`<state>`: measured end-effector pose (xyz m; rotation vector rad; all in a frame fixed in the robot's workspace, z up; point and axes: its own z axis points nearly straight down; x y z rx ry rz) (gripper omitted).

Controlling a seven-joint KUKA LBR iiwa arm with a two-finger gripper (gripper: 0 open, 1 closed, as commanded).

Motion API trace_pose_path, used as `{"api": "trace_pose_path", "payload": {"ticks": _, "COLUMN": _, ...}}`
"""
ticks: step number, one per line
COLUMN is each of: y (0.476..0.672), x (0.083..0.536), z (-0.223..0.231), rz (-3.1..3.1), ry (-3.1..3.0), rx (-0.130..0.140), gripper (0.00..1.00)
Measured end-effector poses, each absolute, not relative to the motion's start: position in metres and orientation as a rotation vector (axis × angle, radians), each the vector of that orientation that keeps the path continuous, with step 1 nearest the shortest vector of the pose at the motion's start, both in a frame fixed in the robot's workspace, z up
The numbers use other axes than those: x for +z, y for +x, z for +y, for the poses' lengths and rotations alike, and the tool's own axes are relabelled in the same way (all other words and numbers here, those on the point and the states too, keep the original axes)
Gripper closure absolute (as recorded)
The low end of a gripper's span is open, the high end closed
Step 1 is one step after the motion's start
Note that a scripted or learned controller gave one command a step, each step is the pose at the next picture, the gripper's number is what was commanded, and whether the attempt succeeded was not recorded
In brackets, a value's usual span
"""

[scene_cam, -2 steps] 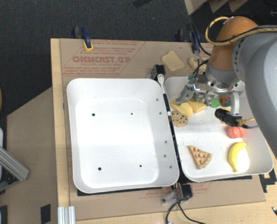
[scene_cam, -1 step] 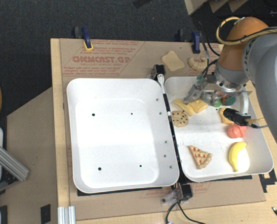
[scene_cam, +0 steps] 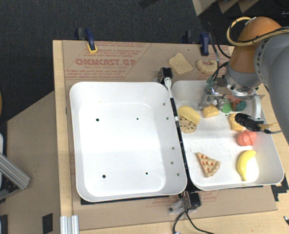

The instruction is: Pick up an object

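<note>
- Small yellow cheese-like block (scene_cam: 211, 111) sits in upper part of right white bin (scene_cam: 222, 179), just beside the hand (scene_cam: 213, 94), which hangs low over it.
- Hand's state: can't tell – metal parts blur together, and nothing seen gripped.
- Close by: green-red toy piece (scene_cam: 231, 105), yellow lump w/ cookie (scene_cam: 188, 118), pizza slice (scene_cam: 208, 164), banana (scene_cam: 246, 164), red ball (scene_cam: 246, 138).
- Step advice: centre over block, drop straight, close only once clear of neighbours.
- Left white bin (scene_cam: 81, 130) alongside.
- Counter (scene_cam: 61, 82) board reads "CHEMCAST GP", probably.
</note>
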<state>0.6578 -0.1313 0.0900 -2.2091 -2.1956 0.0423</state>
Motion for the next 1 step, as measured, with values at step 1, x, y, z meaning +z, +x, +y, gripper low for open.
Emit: {"api": "trace_pose_path", "payload": {"ticks": 1, "y": 0.6037, "x": 0.1913, "z": -0.0559, "rz": -2.228, "ry": -2.215, "rx": -0.006, "gripper": 1.00}}
